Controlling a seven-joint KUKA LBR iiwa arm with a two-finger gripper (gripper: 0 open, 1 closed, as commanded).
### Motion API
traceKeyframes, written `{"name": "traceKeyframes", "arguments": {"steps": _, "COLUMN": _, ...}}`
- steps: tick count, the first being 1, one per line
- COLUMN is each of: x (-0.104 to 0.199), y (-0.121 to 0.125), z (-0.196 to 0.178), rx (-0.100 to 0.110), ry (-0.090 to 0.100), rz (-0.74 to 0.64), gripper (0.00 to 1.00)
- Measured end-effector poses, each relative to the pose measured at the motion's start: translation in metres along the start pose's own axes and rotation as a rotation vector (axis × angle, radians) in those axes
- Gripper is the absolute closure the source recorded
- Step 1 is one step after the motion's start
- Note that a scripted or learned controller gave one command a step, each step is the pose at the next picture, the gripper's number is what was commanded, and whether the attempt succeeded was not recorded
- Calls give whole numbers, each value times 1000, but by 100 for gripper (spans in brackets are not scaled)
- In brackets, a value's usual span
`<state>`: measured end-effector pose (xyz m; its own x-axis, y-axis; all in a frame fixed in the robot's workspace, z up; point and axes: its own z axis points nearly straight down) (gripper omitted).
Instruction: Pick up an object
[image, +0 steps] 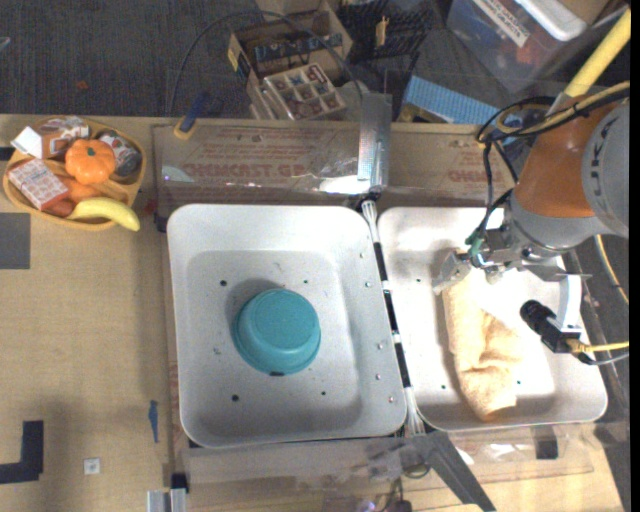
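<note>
A crumpled yellow cloth (482, 352) lies in the right bin (575, 400), stretched from its middle towards the near edge. My gripper (455, 268) hangs over the far end of the cloth, right at its top edge, and whether it touches the cloth is unclear. A teal bowl (278, 330) sits upside down in the middle of the left bin (200, 250), well away from the gripper.
The grey arm with its orange band (560, 170) reaches in from the right over the right bin's far corner. A black cable connector (540, 322) hangs beside the cloth. A basket of toy food (72, 172) stands on the bench at far left.
</note>
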<state>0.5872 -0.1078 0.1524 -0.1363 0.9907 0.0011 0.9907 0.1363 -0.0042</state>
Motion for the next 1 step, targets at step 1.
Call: {"name": "traceKeyframes", "arguments": {"steps": 1, "x": 3, "y": -1, "z": 64, "rx": -13, "ry": -4, "rz": -47, "gripper": 0}}
